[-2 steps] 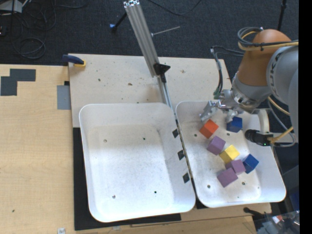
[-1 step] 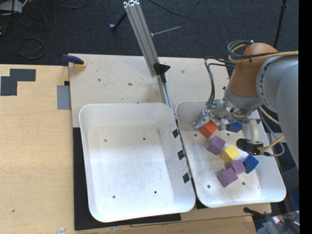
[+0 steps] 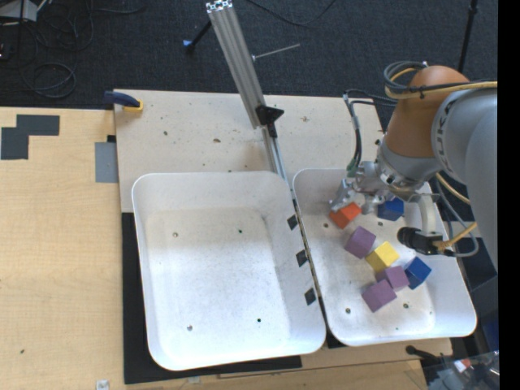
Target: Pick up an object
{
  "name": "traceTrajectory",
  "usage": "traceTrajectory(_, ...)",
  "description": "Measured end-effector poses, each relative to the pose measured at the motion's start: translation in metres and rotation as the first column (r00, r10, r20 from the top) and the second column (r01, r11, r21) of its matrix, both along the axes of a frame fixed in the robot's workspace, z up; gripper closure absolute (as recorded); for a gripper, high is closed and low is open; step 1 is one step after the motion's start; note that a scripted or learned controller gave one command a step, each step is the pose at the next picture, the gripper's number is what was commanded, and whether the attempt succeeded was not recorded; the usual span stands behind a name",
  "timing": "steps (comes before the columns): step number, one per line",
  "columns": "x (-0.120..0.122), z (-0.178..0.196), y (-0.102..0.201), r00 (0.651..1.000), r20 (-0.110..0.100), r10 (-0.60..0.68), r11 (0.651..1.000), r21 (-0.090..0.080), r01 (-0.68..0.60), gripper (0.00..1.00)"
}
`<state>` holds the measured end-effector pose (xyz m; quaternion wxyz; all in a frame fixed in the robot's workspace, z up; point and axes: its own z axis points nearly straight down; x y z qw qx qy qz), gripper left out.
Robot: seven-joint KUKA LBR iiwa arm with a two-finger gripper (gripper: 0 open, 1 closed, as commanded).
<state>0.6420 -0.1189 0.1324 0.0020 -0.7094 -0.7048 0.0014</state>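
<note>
Where the grey arm with its orange band (image 3: pixel 431 88) reaches in from the right, it bends down over the right-hand shallow white bin (image 3: pixel 455 319), its wrist pointing toward the bin's upper left part. The two-finger gripper (image 3: pixel 351 200) hangs low there, directly above a small orange block (image 3: pixel 345 214) that lies near the bin's left wall. The gripper appears to touch or nearly touch the block's top, but the fingers are too small and blurred here, so I cannot tell whether they stand apart or together, nor whether the block sits between them.

A blue cube (image 3: pixel 392 210) lies just to the right of the gripper, partly behind the wrist. Lower in the same bin a cluster lies close together: a purple cube (image 3: pixel 360 241), a yellow cube (image 3: pixel 383 256) just beside it, a second purple cube (image 3: pixel 397 277), a second blue cube (image 3: pixel 418 271) touching that one, and a third purple cube (image 3: pixel 379 294) nearest the bin's front.

The left-hand shallow white bin (image 3: pixel 154 210) sits beside it, their walls meeting at the middle.
</note>
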Motion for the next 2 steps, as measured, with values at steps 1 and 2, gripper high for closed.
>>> traceTrajectory(1,0.003,0.062,0.004,1.0,0.008,0.007,1.0,-0.001,-0.007,1.0)
traceTrajectory(2,0.003,0.081,0.003,1.0,0.004,0.007,1.0,0.0,-0.007,1.0)
